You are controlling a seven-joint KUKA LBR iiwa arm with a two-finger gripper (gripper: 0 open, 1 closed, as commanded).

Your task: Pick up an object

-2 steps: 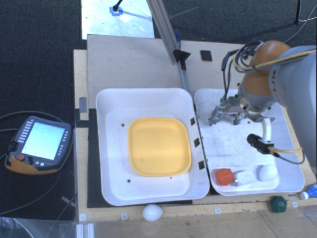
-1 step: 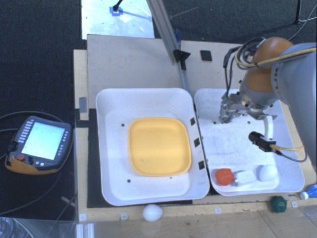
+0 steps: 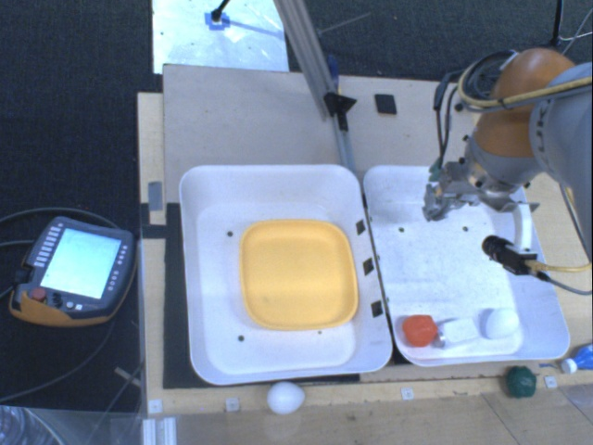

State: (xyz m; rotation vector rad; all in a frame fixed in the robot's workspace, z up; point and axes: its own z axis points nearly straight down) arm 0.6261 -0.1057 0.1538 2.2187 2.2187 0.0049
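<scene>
The right bin [image 3: 435, 267] holds three small things along its near edge: a red-orange rounded object [image 3: 419, 330], a small white piece [image 3: 459, 330] touching it, and a white egg-shaped ball [image 3: 501, 323]. My gripper [image 3: 437, 208] hangs over the far part of that bin, well away from those objects, with nothing visible in it. A yellow square plate [image 3: 299, 273] lies in the middle of the left bin [image 3: 208, 248].
On the bench in front of the bins lie a white egg [image 3: 285, 398], a dark green ball [image 3: 521, 381] and a blue item [image 3: 576, 363]. A teach pendant [image 3: 69, 269] sits far left. A metal pole [image 3: 310, 44] slants in behind the bins.
</scene>
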